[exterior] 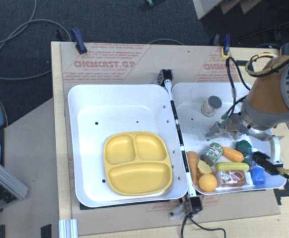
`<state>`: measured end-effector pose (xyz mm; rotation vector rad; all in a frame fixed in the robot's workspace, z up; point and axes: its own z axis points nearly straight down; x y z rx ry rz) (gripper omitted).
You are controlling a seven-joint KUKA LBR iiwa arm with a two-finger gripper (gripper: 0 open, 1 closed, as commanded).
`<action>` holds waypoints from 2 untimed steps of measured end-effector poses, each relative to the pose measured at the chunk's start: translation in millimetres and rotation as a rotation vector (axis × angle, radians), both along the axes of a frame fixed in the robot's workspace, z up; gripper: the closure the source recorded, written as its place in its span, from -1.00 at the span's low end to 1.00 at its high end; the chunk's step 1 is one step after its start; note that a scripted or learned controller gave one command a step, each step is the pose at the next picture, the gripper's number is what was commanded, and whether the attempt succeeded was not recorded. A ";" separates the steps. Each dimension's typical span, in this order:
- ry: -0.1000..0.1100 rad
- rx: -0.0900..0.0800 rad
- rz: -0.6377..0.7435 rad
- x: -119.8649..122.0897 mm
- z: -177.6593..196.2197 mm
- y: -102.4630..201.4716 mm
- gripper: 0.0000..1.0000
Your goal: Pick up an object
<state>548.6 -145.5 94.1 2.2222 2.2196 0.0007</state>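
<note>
My gripper (219, 129) hangs low over the middle of the right bin (194, 95), below the arm's orange band. A small grey-topped can (212, 105) stands just beyond it, apart from it. Just in front of it lie a green-labelled can (214, 152), a carrot (232, 154) and a teal piece (243, 147). Nearer the front edge are an orange sausage-like piece (192, 164), an orange fruit (207, 182), a yellow banana-like piece (232, 166), a red-and-white packet (231, 178) and a blue block (257, 176). I see nothing held in the gripper.
The left bin (85, 108) holds a yellow divided plate (137, 162). A black clip (165, 76) sits where the two bins meet at the back. Cables loop over the arm at the right. The back left of the right bin shows bare white floor.
</note>
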 end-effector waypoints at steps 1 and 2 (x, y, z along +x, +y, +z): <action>0.005 0.003 0.004 -45.4 -10.2 57.5 -1.00; -0.009 -0.005 0.000 16.6 46.0 -4.3 -1.00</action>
